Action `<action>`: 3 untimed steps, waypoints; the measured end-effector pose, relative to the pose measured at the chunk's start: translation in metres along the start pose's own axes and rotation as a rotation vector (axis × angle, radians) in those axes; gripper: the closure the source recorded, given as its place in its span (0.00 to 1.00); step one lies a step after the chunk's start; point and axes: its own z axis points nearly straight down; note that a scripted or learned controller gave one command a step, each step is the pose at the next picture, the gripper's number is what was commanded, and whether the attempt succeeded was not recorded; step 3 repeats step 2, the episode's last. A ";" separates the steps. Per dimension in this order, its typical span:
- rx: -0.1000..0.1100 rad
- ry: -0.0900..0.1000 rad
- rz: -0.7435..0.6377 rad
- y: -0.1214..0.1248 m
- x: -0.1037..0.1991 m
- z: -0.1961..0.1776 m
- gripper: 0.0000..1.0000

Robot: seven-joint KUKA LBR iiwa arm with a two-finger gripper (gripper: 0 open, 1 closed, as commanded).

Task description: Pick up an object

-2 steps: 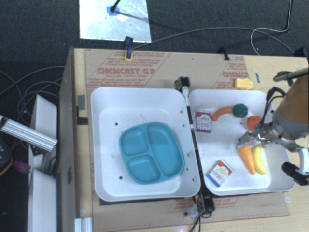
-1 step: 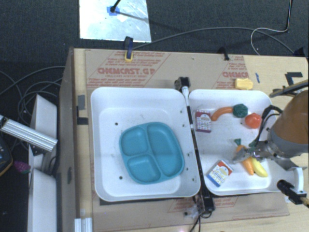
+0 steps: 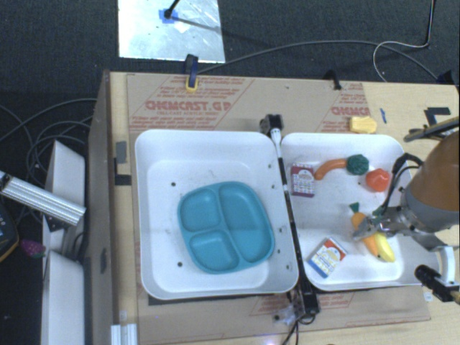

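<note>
The right bin (image 3: 316, 144) holds several toy foods. A yellow banana (image 3: 382, 249) lies near its front right. A small orange carrot (image 3: 357, 218) sits just left of the banana's upper end. My gripper (image 3: 372, 226) is low in this bin, right between the carrot and the banana and close against both. The grey arm with its orange band (image 3: 435, 185) comes in from the right and hides the bin's right wall. Further back are a red tomato (image 3: 377, 180), a green piece (image 3: 357, 164) and a curved orange piece (image 3: 328, 168).
A red and white carton (image 3: 302, 180) stands at the right bin's left side, and a small box (image 3: 326, 256) lies at its front. The left bin (image 3: 158, 157) holds a blue divided plate (image 3: 226, 226). A yellow item (image 3: 364, 125) rests on the bench behind.
</note>
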 end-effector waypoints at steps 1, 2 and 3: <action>0.000 0.000 -0.002 -0.001 0.054 -0.080 1.00; 0.000 0.001 -0.002 0.047 0.138 -0.128 1.00; 0.000 0.001 -0.002 0.047 0.138 -0.128 1.00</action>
